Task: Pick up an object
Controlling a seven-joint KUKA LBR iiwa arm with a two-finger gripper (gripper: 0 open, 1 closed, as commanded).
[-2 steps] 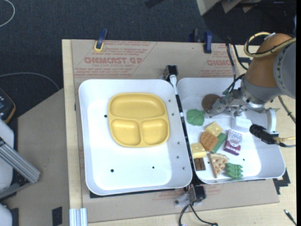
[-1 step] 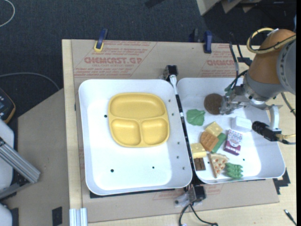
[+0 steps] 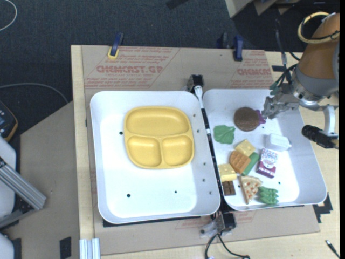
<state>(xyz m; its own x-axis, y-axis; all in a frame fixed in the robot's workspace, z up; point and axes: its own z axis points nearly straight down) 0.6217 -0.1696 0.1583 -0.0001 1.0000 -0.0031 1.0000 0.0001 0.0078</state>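
Yellow three-compartment tray (image 3: 159,136) in white left bin (image 3: 108,188); brown round patty (image 3: 246,118), green leaf (image 3: 223,134), purple-and-white packet (image 3: 267,163) in white right bin (image 3: 307,166); tan worktop (image 3: 86,74), red lettering.

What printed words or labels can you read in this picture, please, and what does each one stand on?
"CHEMCAST GP": red print on the brown paper-covered board behind the left white bin.
The same red print by the blue clamp, upper right: partly cut off, unreadable.
Purple-and-white packet in the right white bin: print too small to read.
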